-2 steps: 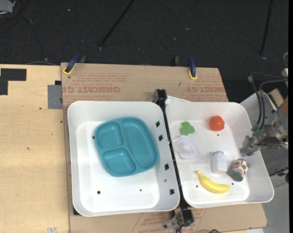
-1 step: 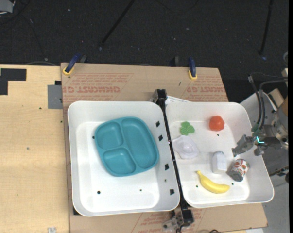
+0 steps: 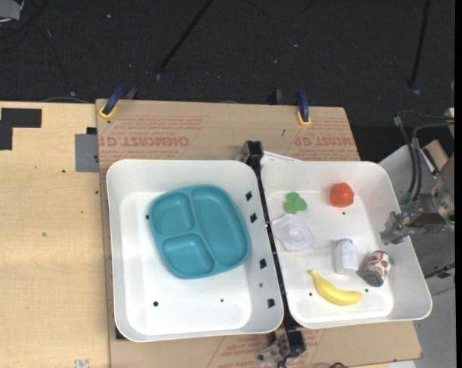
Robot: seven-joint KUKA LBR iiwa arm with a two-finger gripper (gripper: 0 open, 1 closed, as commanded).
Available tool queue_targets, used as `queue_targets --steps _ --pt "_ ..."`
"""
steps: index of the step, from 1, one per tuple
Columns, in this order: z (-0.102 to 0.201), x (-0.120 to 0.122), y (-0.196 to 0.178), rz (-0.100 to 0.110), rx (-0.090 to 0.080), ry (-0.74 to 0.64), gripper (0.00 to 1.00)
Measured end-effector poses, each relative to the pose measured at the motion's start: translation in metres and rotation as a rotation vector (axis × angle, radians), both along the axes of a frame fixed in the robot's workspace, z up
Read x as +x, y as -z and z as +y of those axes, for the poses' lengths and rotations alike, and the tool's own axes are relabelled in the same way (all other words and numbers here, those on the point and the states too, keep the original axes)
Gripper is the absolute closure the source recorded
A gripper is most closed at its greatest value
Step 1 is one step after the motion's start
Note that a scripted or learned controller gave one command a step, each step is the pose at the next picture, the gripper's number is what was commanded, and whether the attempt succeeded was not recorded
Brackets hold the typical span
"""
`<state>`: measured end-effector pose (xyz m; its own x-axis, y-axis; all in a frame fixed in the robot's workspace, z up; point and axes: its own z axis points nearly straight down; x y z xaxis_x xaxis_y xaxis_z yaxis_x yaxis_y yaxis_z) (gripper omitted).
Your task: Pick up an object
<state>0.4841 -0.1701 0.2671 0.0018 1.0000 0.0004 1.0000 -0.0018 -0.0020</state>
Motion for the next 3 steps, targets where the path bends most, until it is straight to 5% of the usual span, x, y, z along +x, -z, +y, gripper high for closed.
queue_targets --steps 1,2,3 --pt "-0.0001 -0.0001 0.0004 0.000 0.000 0.001 0.00" --pt "-0.0004 0.0000 -0.0095 0.001 0.000 0.001 1.00" --pt "-0.0004 -0.0001 -0.0092 0.001 0.000 0.001 0.00"
